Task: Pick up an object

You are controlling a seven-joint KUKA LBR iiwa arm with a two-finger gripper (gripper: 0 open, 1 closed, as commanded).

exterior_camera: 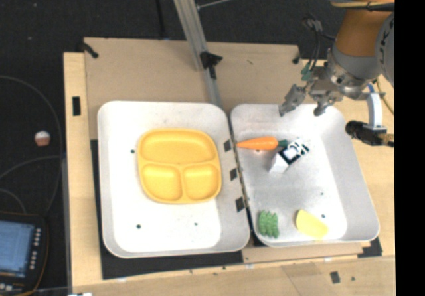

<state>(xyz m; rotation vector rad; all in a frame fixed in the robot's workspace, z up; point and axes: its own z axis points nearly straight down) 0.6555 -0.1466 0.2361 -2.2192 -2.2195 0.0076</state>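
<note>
My gripper [305, 104] hangs above the far edge of the right bin [345, 175], its two fingers spread open with nothing between them. Below it and slightly left, an orange carrot [257, 144] lies near the bin's left wall. A small white and black block with a teal patch [289, 154] rests just right of the carrot's green tip. At the bin's near edge sit a green leafy piece [267, 223] and a yellow lemon-like piece [311, 223].
The left bin [119, 222] holds a yellow divided tray [178, 164] with three compartments. A slanted metal pole [192, 29] rises behind the bins, between them. The bench edge [80, 155] runs along the left.
</note>
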